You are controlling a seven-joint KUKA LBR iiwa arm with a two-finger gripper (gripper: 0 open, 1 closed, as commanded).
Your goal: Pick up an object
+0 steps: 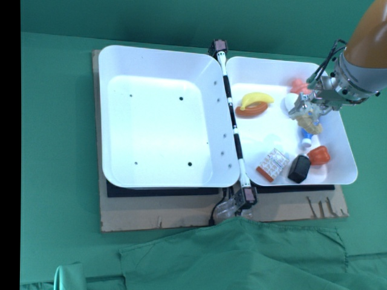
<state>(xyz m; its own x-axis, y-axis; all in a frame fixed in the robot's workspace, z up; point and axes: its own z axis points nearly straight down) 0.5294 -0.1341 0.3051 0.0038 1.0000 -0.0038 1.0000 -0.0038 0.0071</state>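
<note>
My gripper (304, 109) hangs over the right part of the right bin (338, 177), reaching in from the right under the orange wrist band. A tan, crumbly-looking object (312, 125) lies directly under its tip, touching or very close to it; whether it is gripped is unclear. A yellow banana (257, 97) rests on a red sausage-shaped piece (253, 109) at the bin's left. An orange-red item (298, 86) is partly hidden behind the gripper.
Near the right bin's front lie a checkered packet (272, 164), a black block (299, 168), a red-orange pepper-like piece (318, 155) and a small blue-white tube (306, 141). The left bin (115, 168) sits beside it across a black-white divider (233, 125). Green cloth surrounds the bench.
</note>
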